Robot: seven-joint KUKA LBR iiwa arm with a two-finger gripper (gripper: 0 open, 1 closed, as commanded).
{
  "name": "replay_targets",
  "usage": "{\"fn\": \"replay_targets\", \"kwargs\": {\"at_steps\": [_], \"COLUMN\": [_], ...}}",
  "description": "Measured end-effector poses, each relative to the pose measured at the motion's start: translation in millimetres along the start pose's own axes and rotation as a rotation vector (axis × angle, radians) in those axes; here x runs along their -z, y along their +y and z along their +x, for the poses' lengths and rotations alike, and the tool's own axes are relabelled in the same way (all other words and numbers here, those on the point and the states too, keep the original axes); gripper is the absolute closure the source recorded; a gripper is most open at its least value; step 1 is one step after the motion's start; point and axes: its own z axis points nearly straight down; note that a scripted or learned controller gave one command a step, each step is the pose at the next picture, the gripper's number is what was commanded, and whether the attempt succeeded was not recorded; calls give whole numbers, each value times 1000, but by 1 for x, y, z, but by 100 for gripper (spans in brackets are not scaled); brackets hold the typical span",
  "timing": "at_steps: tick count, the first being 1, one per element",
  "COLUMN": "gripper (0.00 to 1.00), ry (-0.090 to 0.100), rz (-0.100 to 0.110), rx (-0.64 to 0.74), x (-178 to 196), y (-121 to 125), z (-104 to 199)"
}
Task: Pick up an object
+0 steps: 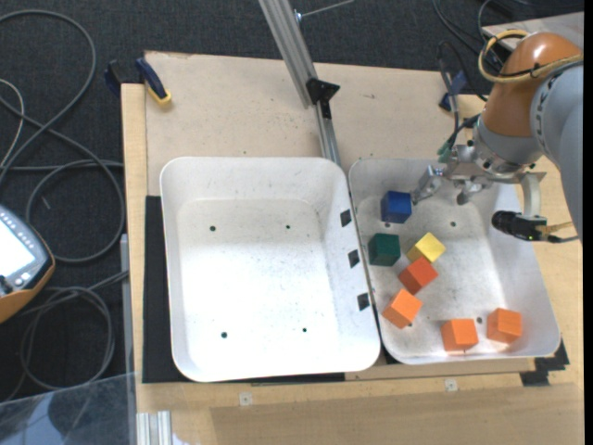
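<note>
Seemingly, blue block (397,206) just beside fingers (428,185)

You see small cubes in the right white bin (519,248): blue cube (397,206) near its back edge, green cube (384,248), yellow cube (429,247), and four orange cubes (459,334) toward its front edge.

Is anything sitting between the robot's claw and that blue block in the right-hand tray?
Nothing visible does. The end effector hangs over the right bin, just right of the blue block, with bare bin floor between them. The other blocks lie nearer the camera.
</note>
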Motion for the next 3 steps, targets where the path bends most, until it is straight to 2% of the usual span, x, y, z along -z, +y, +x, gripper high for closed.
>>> {"fn": "replay_targets", "kwargs": {"at_steps": [1, 2, 3], "gripper": [100, 100, 100], "ry": [-1, -2, -2], "rz": [-4, -10, -13], "rx": [1, 0, 1], "x": [12, 60, 122], "y": [1, -3, 3], "z": [0, 4, 11]}}
